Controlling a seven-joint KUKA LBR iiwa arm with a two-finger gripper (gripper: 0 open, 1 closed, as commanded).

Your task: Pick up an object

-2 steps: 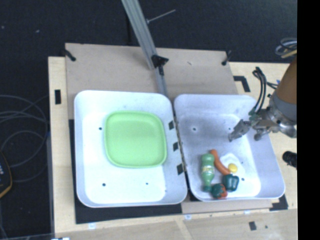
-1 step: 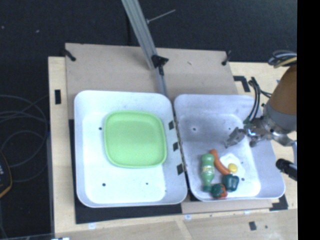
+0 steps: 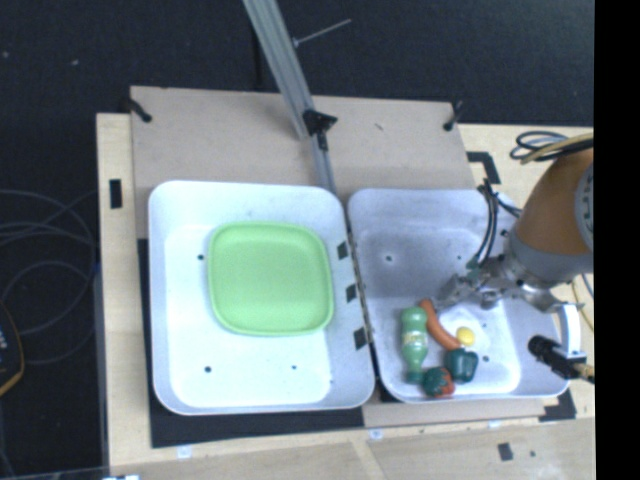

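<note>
Hovering over the right-hand shallow white bin [image 3: 400, 218], the pincer [image 3: 478, 290] sits just above and to the right of a small cluster of toy-like objects gathered in that bin's near right corner. Whether it is released or clenched cannot be told; the metal parts there blur into the pale bin floor.

Closest to it lies a slim orange carrot-shaped piece [image 3: 437, 324], its long axis running diagonally from upper left to lower right, its upper end just below and left of the pincer. Touching it on the right is a flat white-and-yellow fried-egg shape [image 3: 464, 333]. Left of the carrot stands a pale green bottle-like object [image 3: 413, 340], long axis pointing toward the near edge. Nearest the rim are dark green lumps [image 3: 449, 372].

A square light-green plastic lid [image 3: 270, 278] rests in the left white bin [image 3: 180, 298], well apart.

No brand, label or legible writing appears anywhere on the bench [image 3: 400, 123].
</note>
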